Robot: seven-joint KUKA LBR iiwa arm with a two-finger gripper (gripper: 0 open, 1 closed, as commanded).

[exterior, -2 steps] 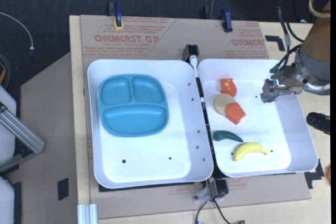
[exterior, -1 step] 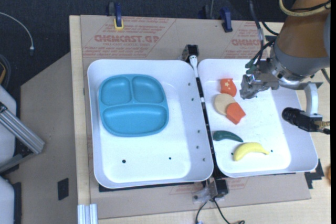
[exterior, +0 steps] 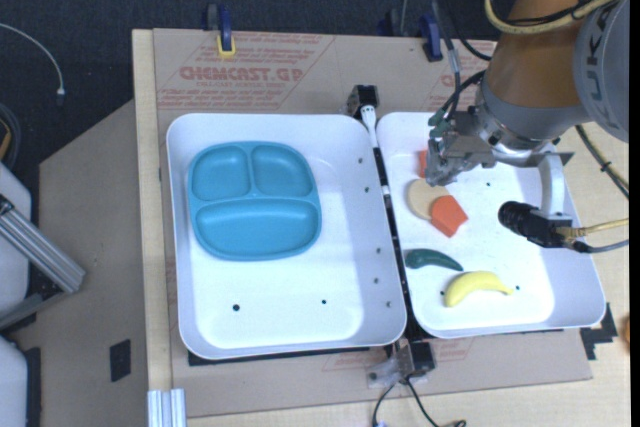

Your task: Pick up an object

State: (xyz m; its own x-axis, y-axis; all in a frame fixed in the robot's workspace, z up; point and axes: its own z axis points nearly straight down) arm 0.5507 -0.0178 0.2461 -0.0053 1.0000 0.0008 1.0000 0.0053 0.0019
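- The likeliest target is the orange block (exterior: 448, 214), a small matte chunk with flat faces and softened corners. It lies in the right bin (exterior: 570, 300), in the upper-left part of the floor.
- Judged from the slanted view, the block sits just below the gripper (exterior: 443, 162) and slightly to the right in the frame, that is, toward the near rim. The block has no marked long axis and appears roughly as wide as it is tall.
- A pale cream rounded piece (exterior: 418, 198) touches or nearly touches the block's left side. It lies almost directly under the gripper and is an equally plausible target.
- A small red piece (exterior: 423, 161) shows at the gripper's left edge, against the bin's left wall. Whether it sits between the fingers cannot be determined.
- The gripper is a grey metal assembly hanging from the orange band of the arm (exterior: 545, 25). Its state, spread or closed, cannot be determined, because the wrist body blocks the tips.
- A dark green curved item (exterior: 433, 260), glossy and tapering, lies below the block, long axis roughly left to right.
- A yellow banana (exterior: 476, 287), smooth and crescent-shaped, lies nearer the front rim, long axis also left to right.
- The left bin (exterior: 350, 215) holds a blue divided plate (exterior: 255, 200) of smooth plastic with three compartments, well apart from the gripper.
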